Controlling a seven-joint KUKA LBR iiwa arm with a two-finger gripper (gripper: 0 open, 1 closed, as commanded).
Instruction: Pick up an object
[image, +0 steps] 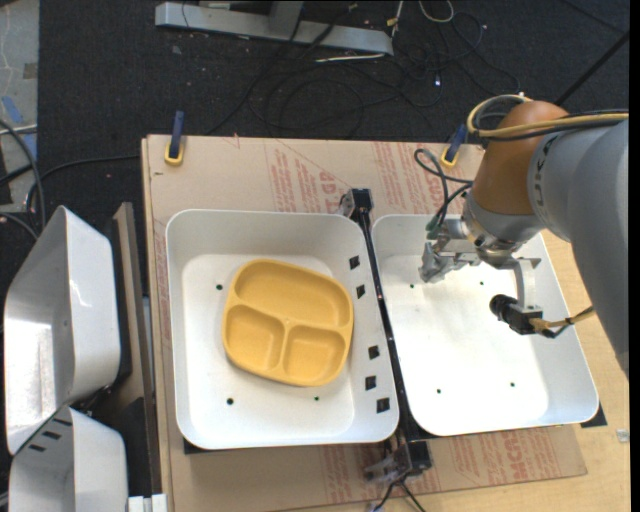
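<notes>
Seen from above, two shallow white bins sat side by side on a cardboard-covered bench. The left bin (190, 330) held a yellow divided plate (288, 322), lying flat near its centre with its three compartments facing up. The grey arm reached in from three o'clock, its orange band toward one o'clock, and its gripper (437, 262) hung over the upper-left part of the right bin (480, 390), at about ten o'clock from that bin's middle. Whether the tool was spread or pressed together could not be told from this angle, and nothing was seen between its tips. The pick appeared not yet made. The plate lay well apart, toward nine o'clock, so the next move would likely call for crossing the divider and descending on the plate's rim.
</notes>
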